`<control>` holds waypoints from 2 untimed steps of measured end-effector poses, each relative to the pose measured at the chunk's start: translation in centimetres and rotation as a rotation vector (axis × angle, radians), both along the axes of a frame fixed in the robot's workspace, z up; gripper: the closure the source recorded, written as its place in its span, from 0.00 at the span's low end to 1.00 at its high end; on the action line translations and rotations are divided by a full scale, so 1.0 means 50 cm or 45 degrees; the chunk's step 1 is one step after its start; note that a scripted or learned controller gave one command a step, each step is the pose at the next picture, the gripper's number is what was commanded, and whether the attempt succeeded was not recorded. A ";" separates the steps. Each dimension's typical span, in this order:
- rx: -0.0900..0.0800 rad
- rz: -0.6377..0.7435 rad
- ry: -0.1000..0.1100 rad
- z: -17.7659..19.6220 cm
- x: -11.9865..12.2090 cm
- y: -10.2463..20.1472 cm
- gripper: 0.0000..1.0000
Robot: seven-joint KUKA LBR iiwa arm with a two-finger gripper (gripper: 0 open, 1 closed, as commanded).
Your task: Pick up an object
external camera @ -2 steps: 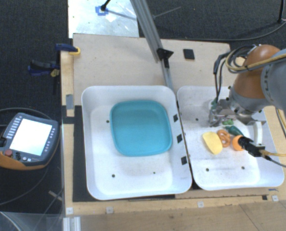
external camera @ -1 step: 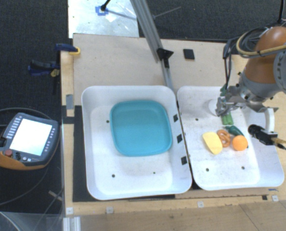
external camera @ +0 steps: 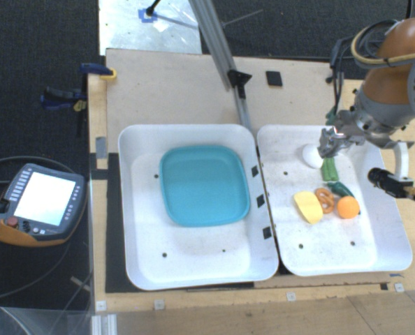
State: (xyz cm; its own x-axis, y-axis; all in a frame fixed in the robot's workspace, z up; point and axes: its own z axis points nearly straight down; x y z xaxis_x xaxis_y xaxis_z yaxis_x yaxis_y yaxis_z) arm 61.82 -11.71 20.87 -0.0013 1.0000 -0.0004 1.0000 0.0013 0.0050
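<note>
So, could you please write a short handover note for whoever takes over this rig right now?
Gripper: low over the right bin, at its far side, beside the white ball and above the green piece. Nothing visibly held.
Things: yellow block, orange ring and orange ball clustered mid-bin. The teal tray lies in the left bin.
Done: nothing lifted.
Left: grasp one object and raise it.

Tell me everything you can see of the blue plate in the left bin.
The blue plate is a square dish with rounded corners and a raised rim, smooth like plastic, one flat teal colour all over. It lies flat and right way up on the floor of the left bin, nearer that bin's far right part. Nothing lies on it and nothing touches it but the bin under it. The gripper is over the right bin, well away from it.
</note>
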 end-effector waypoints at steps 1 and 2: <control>0.000 -0.001 0.003 0.048 0.001 0.000 1.00; 0.002 0.004 0.004 0.069 -0.022 0.105 1.00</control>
State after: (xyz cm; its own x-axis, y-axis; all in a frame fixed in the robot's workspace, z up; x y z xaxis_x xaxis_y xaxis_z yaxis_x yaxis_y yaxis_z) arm 60.72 -6.45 24.31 -0.0044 1.0000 0.0012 1.0000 0.0044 0.0018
